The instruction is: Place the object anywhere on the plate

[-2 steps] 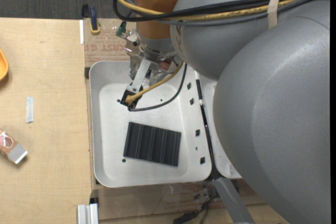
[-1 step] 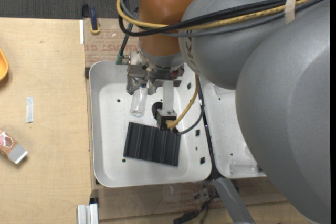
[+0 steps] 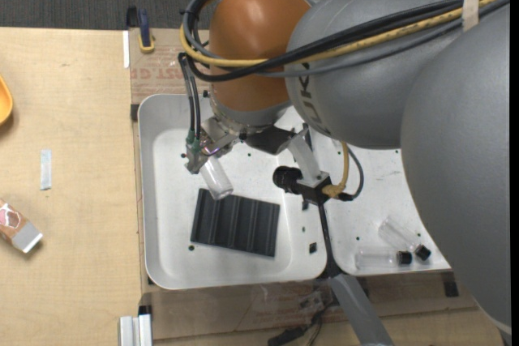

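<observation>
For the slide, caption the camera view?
KUKA arm reaches into the left bin, gripper above a dark ribbed plate.

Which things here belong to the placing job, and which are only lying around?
For the job: gripper; black ridged plate; clear object at the gripper.

Lying about: clear tubes with black caps in the right bin; orange item; small wrapper.

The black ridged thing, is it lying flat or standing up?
Lying flat. The black ridged thing rests on the floor of the left bin, ridges facing up.
</observation>
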Controlling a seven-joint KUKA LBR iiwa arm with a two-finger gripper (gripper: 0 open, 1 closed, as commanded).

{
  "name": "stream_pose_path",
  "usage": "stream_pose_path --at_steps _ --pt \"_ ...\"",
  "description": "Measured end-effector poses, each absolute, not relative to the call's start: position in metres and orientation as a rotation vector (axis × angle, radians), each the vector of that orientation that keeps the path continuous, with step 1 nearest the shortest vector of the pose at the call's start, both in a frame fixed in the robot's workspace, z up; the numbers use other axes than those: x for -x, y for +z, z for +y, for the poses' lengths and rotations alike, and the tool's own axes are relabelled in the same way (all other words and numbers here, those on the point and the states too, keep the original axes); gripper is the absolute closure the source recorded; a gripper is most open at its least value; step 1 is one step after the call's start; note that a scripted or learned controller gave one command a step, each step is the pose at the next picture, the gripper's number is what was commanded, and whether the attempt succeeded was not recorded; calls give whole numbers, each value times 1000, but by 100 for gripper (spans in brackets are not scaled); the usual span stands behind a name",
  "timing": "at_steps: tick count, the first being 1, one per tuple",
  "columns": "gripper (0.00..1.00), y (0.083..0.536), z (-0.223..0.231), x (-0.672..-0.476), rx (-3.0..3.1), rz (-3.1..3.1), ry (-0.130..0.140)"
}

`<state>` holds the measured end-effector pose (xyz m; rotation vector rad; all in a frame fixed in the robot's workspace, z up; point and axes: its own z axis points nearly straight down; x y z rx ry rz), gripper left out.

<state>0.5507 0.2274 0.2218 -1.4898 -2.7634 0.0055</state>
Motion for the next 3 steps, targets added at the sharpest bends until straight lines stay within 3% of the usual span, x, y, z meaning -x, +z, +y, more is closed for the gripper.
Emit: stream_pose_path --at_steps 1,2,3 --pt "100 229 217 -607 1448 -2788 3" --pt "100 200 214 -635 1329 -2847 3" --pt "100 260 217 -603 943 -2998 0"
